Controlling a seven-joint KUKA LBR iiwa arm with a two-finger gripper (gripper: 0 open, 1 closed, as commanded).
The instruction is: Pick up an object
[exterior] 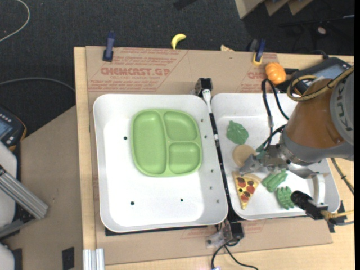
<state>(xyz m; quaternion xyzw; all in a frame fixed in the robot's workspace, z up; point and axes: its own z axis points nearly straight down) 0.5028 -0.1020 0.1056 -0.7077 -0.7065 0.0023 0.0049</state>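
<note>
The jaws sit low in the right bin, near its middle; from above, whether they are released or clenched cannot be told, and nothing shows between them. Just beside them, towards the left bin, lies a tan disc, the closest thing to pick and likely the target.

The disc looks like a toy food piece: probably light, stiff and smooth. It lies flat, so the edges are the only place to pinch, and the jaws would need to straddle it across its width and go right down to the bin floor. A smooth rim could slip out.

The pizza slice in front of the jaws is also flat and thin, so equally awkward; its crust end looks the thickest hold. The green pieces stand taller and lumpier and should be easier to grip across their narrow side.

Counted in the right bin: one disc, one slice, three green pieces, namely a leafy one at the back and two in front, close together. In the left bin: one green plate with three compartments. On the bench behind the bins: two blue clamps, one yellow piece and one orange ball.
</note>
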